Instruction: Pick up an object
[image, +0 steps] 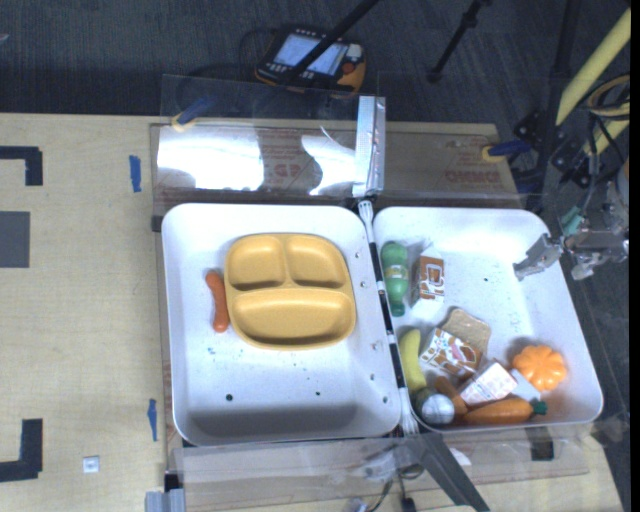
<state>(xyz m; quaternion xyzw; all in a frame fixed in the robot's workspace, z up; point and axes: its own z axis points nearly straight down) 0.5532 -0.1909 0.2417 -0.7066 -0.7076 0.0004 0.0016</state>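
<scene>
White bins, gripper (545, 257) at right bin's (480, 225) right rim; finger state unclear.
Items crowd its left and near edges; far-right corner open. Yellow tray (290, 290) fills left bin (190, 330).

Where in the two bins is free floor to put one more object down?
Right bin: upper right floor, above the orange pumpkin, is bare; its lower part is crowded. Left bin: a bare strip below the yellow tray, along the front wall.
</scene>
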